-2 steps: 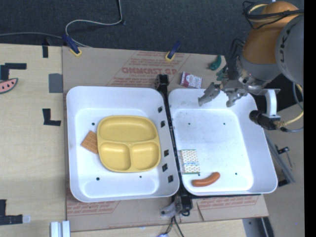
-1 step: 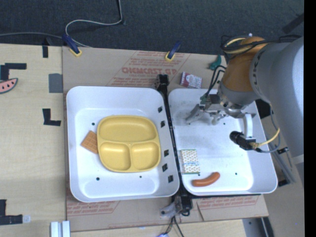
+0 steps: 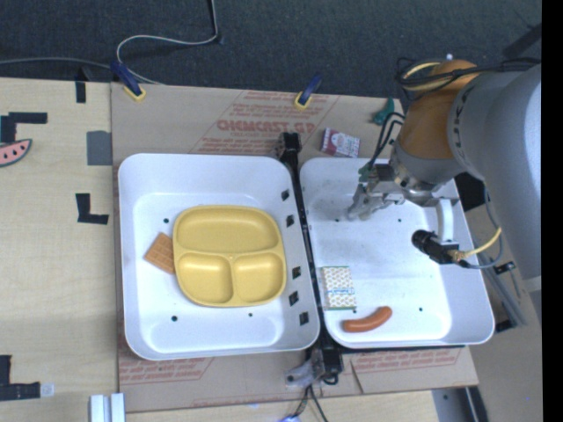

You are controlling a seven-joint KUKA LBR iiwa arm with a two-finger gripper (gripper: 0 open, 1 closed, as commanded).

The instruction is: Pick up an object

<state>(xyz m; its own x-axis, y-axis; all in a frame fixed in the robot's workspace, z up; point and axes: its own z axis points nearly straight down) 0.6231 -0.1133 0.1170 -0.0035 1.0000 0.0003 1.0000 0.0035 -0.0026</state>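
Two white bins (image 3: 141, 323) on cardboard over a wooden bench. Yellow tray (image 3: 230, 255) left; sausage (image 3: 366, 320) and packet (image 3: 338, 287) right. Gripper (image 3: 362, 206) hovers empty, fingers apart.

Claw (image 3: 360, 207) low over right bin (image 3: 457, 323) — sausage (image 3: 366, 320), patterned packet (image 3: 338, 287) near its front edge

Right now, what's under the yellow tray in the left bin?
A tan, waffle-like piece sticks out from under the yellow tray's left edge. How far it extends beneath, and anything else under the tray, is covered.

Two white bins (image 3: 141, 192), one yellow tray (image 3: 230, 255), one sausage (image 3: 366, 320)
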